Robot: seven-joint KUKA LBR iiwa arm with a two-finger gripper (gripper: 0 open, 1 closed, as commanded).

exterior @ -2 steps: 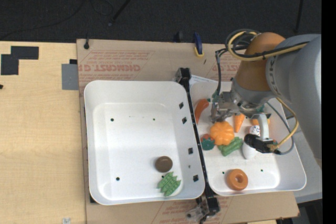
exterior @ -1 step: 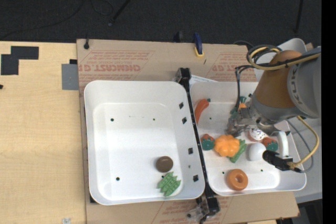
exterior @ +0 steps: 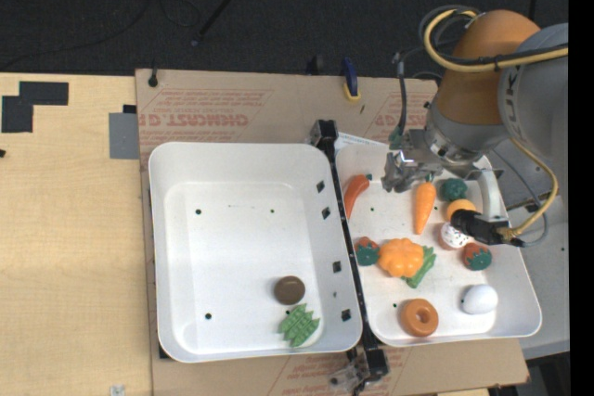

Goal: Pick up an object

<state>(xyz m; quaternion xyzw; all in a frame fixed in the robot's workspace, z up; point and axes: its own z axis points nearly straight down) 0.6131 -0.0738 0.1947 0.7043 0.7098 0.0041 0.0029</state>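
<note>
One gripper (exterior: 406, 172), its opening not something I can tell, hangs at the right bin's (exterior: 520, 322) far edge beside the carrot (exterior: 422, 205), presumably my intended pick.

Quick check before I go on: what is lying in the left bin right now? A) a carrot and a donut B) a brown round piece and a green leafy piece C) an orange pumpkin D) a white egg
B: the left bin holds a brown round piece and a green leafy piece near its front edge.
</note>
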